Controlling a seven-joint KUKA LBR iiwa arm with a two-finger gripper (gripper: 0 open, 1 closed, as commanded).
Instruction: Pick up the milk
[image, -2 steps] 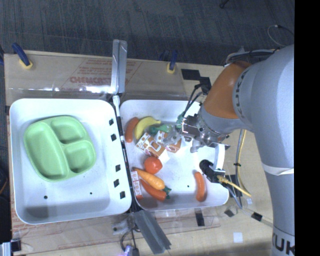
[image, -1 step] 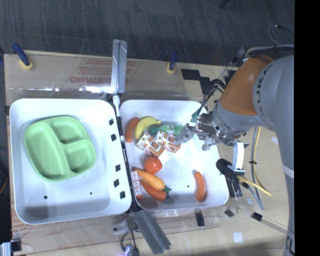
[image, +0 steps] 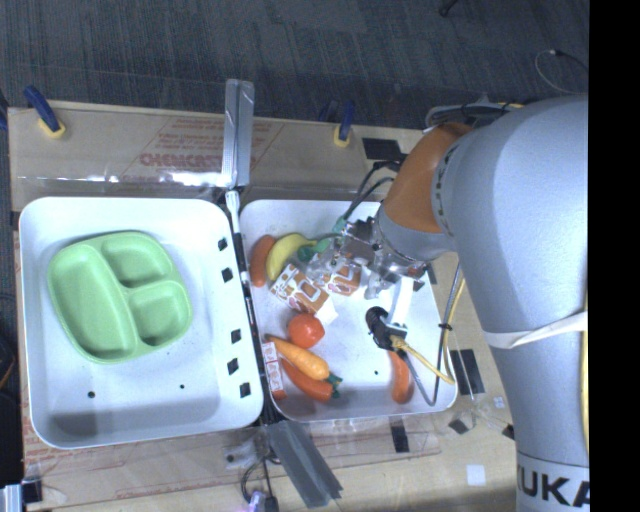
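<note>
You are looking at the gripper (image: 352, 262) hanging low in the right bin (image: 425, 345), right over the milk (image: 312, 287) — an orange-and-white carton lying near the bin's middle. You cannot tell how wide the claw is standing or whether it has hold of anything. The banana (image: 284, 255) is crowding the carton on its upper left, the tomato (image: 306, 329) sitting just below it, the carrots (image: 300, 365) lying along the lower left wall. Bare floor is showing toward the right wall. The green tray (image: 118, 295) is resting in the left bin (image: 130, 400).
</note>
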